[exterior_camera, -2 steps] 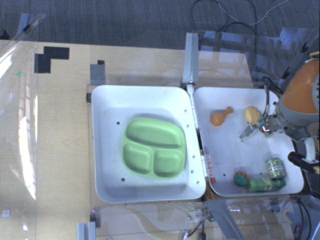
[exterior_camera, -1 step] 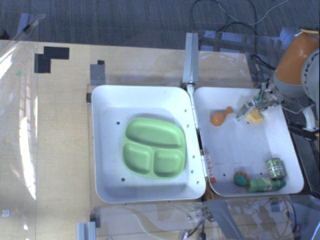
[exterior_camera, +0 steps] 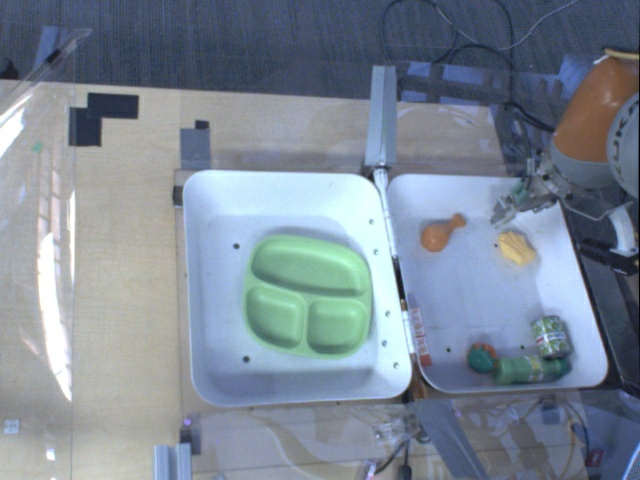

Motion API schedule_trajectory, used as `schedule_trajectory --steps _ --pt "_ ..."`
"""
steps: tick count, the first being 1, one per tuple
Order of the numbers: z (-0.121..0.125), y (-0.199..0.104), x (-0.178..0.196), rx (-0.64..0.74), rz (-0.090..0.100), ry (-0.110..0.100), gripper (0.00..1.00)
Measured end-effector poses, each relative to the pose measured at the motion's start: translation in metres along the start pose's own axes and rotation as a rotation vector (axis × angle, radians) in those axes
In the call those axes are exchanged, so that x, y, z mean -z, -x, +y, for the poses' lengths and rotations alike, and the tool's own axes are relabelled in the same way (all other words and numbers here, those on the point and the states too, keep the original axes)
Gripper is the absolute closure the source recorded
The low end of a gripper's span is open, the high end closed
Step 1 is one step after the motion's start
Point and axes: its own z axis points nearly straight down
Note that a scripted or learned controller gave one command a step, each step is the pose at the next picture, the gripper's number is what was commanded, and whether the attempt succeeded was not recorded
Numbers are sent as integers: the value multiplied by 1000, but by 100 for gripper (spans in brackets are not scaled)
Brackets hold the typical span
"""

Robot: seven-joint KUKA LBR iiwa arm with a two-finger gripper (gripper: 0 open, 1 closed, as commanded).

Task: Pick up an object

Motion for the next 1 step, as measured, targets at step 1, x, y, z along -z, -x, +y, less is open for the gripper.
schedule_trajectory --steps 1 --pt "0 0 0 1 0 -1 0"
